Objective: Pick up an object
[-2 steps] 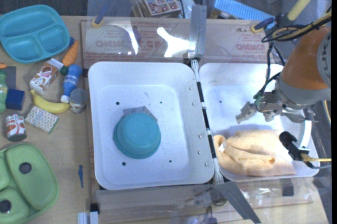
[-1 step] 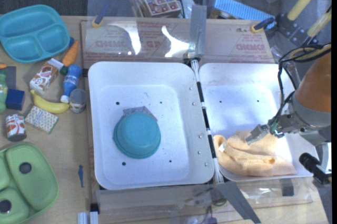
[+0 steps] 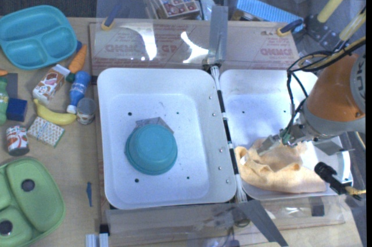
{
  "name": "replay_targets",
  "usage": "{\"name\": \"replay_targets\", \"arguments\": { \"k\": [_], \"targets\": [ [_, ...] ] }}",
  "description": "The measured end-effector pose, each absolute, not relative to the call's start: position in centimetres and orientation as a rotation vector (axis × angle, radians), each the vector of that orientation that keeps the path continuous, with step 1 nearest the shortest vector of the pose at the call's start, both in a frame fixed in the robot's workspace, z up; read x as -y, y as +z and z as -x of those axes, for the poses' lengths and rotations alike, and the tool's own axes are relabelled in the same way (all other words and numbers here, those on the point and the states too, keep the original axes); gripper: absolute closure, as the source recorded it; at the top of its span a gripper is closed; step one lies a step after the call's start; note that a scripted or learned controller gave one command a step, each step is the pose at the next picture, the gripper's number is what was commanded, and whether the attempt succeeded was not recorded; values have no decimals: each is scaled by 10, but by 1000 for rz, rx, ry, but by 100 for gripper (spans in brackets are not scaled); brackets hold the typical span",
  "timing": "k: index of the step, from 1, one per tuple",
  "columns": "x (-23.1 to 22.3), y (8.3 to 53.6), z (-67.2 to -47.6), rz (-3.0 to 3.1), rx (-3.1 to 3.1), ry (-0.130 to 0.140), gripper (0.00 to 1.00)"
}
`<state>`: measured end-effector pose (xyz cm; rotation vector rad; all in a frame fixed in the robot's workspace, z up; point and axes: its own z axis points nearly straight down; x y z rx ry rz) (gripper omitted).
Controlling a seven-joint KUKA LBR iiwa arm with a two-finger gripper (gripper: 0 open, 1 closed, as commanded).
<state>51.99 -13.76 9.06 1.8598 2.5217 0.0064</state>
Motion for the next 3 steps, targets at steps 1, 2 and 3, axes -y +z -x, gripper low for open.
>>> {"name": "replay_targets", "arguments": {
  "k": [1, 2, 3],
  "targets": [
    [105, 91, -524, -1940, -2456, 9, 0],
    [117, 91, -570, -1931, -2461, 10, 0],
    [117, 102, -571, -1927, -2457, 13, 100]
  ]
}}
